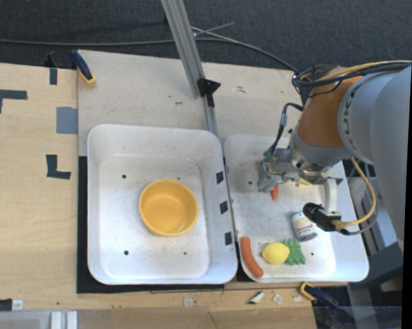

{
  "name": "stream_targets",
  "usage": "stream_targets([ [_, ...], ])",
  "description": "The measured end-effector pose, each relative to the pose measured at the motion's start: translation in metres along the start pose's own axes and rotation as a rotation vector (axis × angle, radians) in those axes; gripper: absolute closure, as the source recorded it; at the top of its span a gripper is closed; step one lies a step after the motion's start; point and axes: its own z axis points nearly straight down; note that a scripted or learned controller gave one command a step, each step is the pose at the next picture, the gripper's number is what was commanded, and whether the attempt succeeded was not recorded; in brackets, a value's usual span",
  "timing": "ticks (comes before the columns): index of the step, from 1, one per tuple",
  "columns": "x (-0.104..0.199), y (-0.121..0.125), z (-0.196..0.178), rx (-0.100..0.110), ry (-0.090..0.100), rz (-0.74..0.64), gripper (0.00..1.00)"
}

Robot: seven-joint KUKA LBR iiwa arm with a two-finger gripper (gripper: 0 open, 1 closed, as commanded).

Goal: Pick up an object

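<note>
We looked down at a slant on a wooden bench [27, 207] that bore two shallow white bins side by side. The left bin [111, 156] held a yellow bowl [168, 206] standing upright near its middle, a little toward four o'clock. The right bin [251, 155] sat just beside it, their rims touching along the middle of the view.

The grey arm [378, 134], with its orange band [320, 121], reached in from three o'clock and hung over the upper half of the right bin. Its gripper [270, 180] pointed down toward the bin floor, at about ten o'clock within that bin. A small red-orange thing [275, 193] showed at the tip of the gripper, right at its fingers; we could not tell whether it was clamped between them or merely lay under them, nor how far apart the fingers stood.

The other things lay in the lower part of the right bin. An orange sausage [251, 257] lay at seven o'clock, close to the rim shared with the left bin. A yellow lemon [276, 253] lay at six o'clock, touching a green leafy toy [296, 253] on its three o'clock side. A small can [303, 226] stood tilted at about four o'clock, just above the leafy toy.

A slanted metal rod [187, 50] crossed the bench at twelve o'clock, and black cables [129, 42] ran behind it.
</note>
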Motion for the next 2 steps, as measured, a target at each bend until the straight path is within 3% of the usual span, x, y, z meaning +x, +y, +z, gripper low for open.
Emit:
stream_targets([
  [1,0.000,0.001,0.053,-0.007,-0.001,0.000,0.00],
  [2,0.001,0.000,0.042,-0.002,0.001,0.000,1.00],
])
